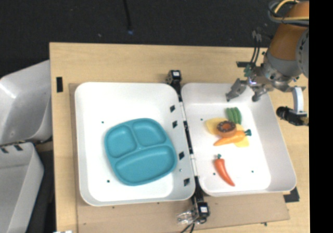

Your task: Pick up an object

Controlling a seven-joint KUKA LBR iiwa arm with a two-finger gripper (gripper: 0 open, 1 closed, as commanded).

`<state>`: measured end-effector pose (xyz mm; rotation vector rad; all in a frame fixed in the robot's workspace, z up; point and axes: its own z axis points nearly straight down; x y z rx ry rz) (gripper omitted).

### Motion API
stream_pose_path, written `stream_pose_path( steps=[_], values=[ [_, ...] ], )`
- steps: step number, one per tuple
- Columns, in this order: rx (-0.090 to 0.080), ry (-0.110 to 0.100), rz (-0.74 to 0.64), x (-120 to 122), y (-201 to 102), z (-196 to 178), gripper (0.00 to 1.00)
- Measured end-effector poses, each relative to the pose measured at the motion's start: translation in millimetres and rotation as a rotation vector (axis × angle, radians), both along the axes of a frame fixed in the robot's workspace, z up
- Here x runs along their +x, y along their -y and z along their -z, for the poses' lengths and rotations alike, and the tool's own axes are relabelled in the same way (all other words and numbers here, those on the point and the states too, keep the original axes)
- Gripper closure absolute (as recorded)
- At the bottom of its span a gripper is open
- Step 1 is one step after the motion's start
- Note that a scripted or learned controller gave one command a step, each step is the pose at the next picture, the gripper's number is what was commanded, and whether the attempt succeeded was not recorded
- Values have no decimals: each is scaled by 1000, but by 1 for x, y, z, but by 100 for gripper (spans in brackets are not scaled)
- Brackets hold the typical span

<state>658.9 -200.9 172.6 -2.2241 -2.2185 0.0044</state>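
My gripper [244,91] hangs over the far edge of the right bin [270,172], fingers spread apart with nothing between them. Just below it in the bin lie a green vegetable [233,115], a yellow piece [213,125] with a dark round item [226,126] on it, and an orange carrot [232,137]. A red chili pepper [223,170] lies apart, nearer the front of the same bin.
The left bin [88,123] holds a blue divided plate [139,150]. A ridge with black clips [183,128] separates the two bins. The grey arm with its orange band [287,39] stands at the right. A white object [21,107] sits off the bench's left side.
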Motion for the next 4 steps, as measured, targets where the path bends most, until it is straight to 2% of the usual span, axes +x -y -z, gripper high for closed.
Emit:
stream_pose_path(
  steps=[1,2,3,4],
  values=[
    [1,-2,1,-7,0,61,0],
    [-2,8,1,-4,2,45,100],
    [0,10,-5,7,2,-7,100],
    [0,7,-5,8,4,-39,100]
  ],
)
